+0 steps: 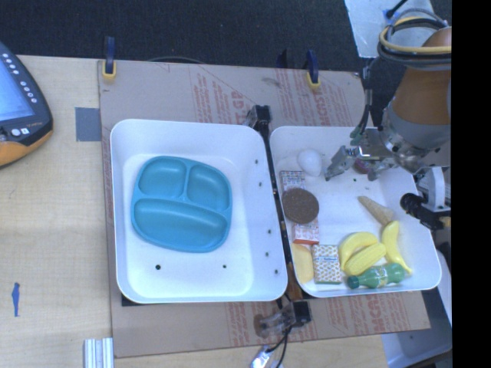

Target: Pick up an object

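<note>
Nothing has been lifted yet, as far as I can see. The tool (pixel 354 162) hangs over the back part of the right bin (pixel 430 282), its metal fingers spread apart and empty, pointing down toward the bare white floor between the white egg-shaped ball (pixel 310 160) and the tan wedge (pixel 376 208). It looks close to the bin floor, but I cannot tell whether it touches.

Everything that could be picked sits in that right bin. The egg-shaped ball lies just to the left of the tool, with a small printed packet (pixel 291 180) and a brown round disc (pixel 300 205) in front of it. Nearer the front edge there is a crowd: a yellow block (pixel 304 264), a patterned carton (pixel 327 264), two bananas (pixel 368 251) and a green bottle (pixel 374 277), all touching or nearly so.

The left bin (pixel 123 205) holds a blue divided plate (pixel 182 204), well apart from the arm.

So the grasp itself and the lift are all still to do; my guess is the ball or the wedge is the nearest candidate.
</note>
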Robot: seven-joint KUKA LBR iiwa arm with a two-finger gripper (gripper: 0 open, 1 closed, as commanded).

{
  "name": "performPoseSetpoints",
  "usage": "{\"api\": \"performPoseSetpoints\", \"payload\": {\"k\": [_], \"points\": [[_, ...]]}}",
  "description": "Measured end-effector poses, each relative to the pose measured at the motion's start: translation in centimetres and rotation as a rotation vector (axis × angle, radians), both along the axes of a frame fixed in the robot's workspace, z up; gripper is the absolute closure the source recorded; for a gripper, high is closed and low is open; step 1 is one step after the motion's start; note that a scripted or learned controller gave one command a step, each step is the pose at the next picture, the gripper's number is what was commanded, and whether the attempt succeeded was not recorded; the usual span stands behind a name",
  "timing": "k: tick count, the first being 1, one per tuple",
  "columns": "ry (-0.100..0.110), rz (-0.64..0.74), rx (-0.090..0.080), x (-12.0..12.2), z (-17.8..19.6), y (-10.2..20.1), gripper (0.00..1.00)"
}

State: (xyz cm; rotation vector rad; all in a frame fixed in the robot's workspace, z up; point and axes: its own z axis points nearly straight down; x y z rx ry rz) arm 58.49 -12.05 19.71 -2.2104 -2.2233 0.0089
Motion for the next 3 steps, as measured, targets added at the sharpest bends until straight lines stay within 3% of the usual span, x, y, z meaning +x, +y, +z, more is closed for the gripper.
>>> {"api": "performPoseSetpoints", "payload": {"k": [1,2,3], "points": [[0.006,0.003,0.001,-0.8,-5.7,2.8,0.0],[0.003,0.004,0.002,-7.4,-0.6,7.6,0.0],[-0.009,0.003,-0.002,3.3,-0.8,9.3,0.0]]}}
